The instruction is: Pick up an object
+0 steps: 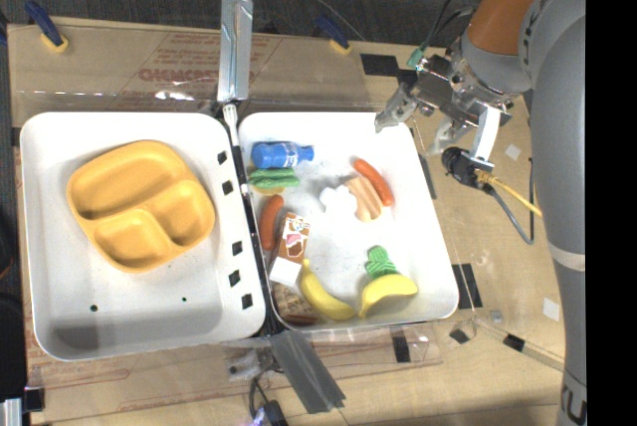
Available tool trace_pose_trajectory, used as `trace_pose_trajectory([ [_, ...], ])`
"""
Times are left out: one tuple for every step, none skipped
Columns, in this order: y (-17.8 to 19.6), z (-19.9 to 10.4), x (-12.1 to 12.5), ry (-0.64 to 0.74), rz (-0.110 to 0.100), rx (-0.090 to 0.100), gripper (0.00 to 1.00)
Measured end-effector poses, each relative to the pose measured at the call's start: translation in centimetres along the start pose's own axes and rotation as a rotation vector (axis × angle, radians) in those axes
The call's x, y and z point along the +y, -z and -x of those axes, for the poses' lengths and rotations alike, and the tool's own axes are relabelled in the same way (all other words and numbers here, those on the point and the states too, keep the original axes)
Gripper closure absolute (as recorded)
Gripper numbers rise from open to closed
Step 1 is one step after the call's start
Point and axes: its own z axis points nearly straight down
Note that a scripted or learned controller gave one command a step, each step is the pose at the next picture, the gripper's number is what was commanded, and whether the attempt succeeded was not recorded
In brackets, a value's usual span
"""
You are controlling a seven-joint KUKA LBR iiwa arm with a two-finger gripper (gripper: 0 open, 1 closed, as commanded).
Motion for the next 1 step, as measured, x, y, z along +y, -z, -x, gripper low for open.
trace_pose_trajectory([
  [-10.83, 0.47, -5.97, -0.186, -0.011, -0.002, 0.0],
])
